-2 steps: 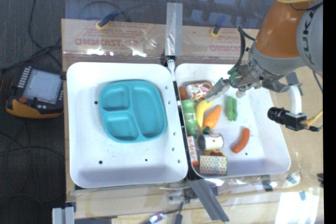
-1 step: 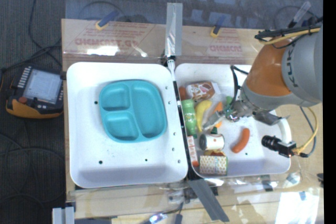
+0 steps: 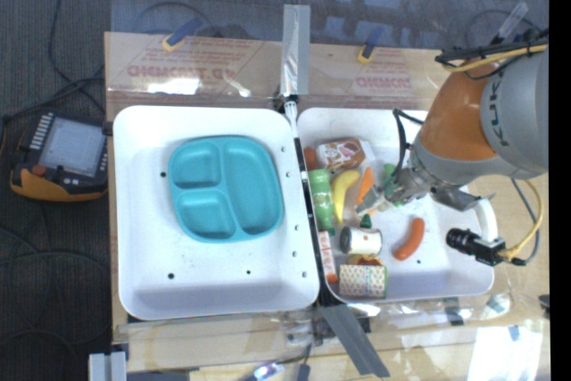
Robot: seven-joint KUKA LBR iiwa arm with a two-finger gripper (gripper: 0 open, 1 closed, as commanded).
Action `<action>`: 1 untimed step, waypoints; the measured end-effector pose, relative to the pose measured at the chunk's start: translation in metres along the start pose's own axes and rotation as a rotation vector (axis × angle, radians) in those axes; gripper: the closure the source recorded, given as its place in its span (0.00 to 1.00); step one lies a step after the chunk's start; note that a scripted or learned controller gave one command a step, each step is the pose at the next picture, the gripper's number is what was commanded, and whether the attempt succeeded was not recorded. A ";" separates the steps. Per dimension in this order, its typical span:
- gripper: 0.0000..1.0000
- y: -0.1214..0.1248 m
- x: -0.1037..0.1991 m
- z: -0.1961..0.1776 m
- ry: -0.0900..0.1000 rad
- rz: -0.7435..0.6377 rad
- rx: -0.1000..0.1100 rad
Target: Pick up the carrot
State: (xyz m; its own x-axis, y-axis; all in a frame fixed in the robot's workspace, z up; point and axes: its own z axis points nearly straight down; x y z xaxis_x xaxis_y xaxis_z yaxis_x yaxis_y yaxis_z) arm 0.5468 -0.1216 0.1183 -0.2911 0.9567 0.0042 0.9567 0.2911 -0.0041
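The carrot (image 3: 366,184) is lying in the right bin (image 3: 464,281), slanting between the banana (image 3: 346,192) on its left and the gripper (image 3: 385,194) on its right. The gripper is hanging just beside the carrot's lower end, and whether it is open or closed cannot be told from this angle. A green item (image 3: 321,196) is lying left of the banana, against the bin's left wall. A snack packet (image 3: 340,153) is sitting above the carrot. Below it, a small white can (image 3: 361,240) is lying on its side, with a patterned cup (image 3: 362,280) under that. A sausage (image 3: 409,238) is resting apart to the right. The left bin (image 3: 143,281) is holding a blue divided tray (image 3: 223,186).
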 end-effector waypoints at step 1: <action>1.00 0.021 0.031 -0.184 -0.007 0.179 -0.002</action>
